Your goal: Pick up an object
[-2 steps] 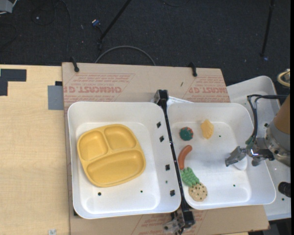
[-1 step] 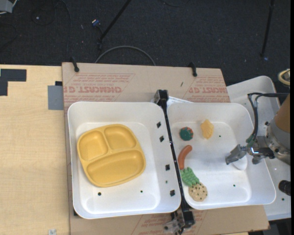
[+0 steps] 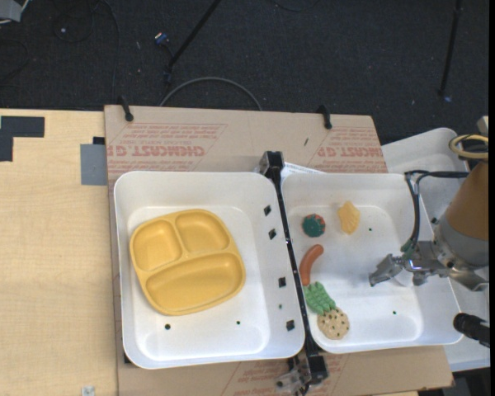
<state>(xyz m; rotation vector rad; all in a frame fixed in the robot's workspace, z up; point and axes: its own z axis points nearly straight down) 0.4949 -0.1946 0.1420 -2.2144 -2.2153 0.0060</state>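
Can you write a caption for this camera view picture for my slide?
Robot gripper hovers in the right bin near a toy hot dog; yellow tray sits in the left bin.

Wooden bench (image 3: 41, 262) bears cardboard sheet (image 3: 231, 143), two bins (image 3: 256, 337).

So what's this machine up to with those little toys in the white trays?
A robot arm reaches in over the right bin, its gripper low above the bin floor and holding nothing. To its left lie small toy foods: a yellow piece, a dark round piece, a sausage, a green leafy piece and a cookie. It is meant to pick one up and has not done so yet. The left bin holds a yellow divided plate.
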